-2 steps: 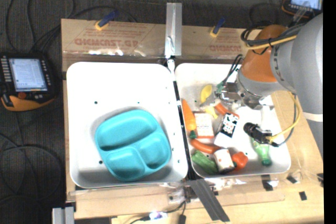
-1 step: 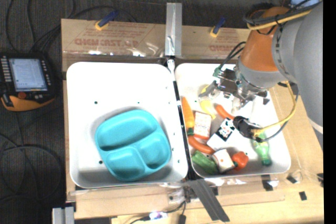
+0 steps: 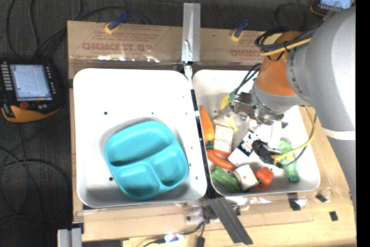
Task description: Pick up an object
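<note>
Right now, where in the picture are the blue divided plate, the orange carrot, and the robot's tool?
blue divided plate (image 3: 146,159): camera view, on its middle ridge, in the left bin.
orange carrot (image 3: 206,125): camera view, mid-length, by the right bin's left wall.
tool (image 3: 258,140): camera view, on its lower end above the clutter.

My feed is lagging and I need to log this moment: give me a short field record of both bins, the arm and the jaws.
left bin: white, shallow; holds a turquoise plastic divided plate
right bin: white, shallow; a cluttered pile of toy food
pile items: orange toy carrot by the left wall, green toy vegetable at the front, small red toy tomato
arm: grey with an orange band, reaching in from the right
gripper: low over the pile
jaws state: cannot tell
object in jaws: none seen
</note>
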